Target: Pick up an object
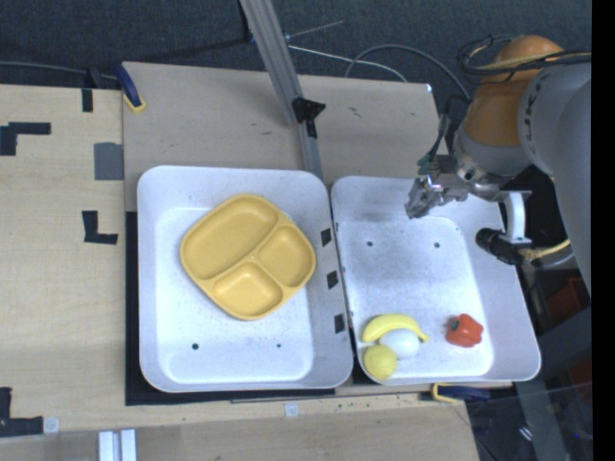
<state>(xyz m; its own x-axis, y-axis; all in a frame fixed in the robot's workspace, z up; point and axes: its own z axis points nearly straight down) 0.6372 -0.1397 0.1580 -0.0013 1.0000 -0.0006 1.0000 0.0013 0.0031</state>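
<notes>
A yellow tray (248, 255) sits in the left bin (159, 257). In the right bin (500, 296), the banana (392, 327), lemon (381, 361) and red pepper (464, 329) cluster at lower centre-right. The gripper (423, 200) hangs over that bin's top rim, well apart, so the objects lie down-frame of it. Its grip state I cannot tell.

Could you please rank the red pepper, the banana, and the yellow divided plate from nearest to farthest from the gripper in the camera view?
From the gripper:
1. Red pepper, right bin, near corner.
2. Banana, right bin, near edge; close to the pepper's distance.
3. Yellow divided plate, left bin.
</notes>
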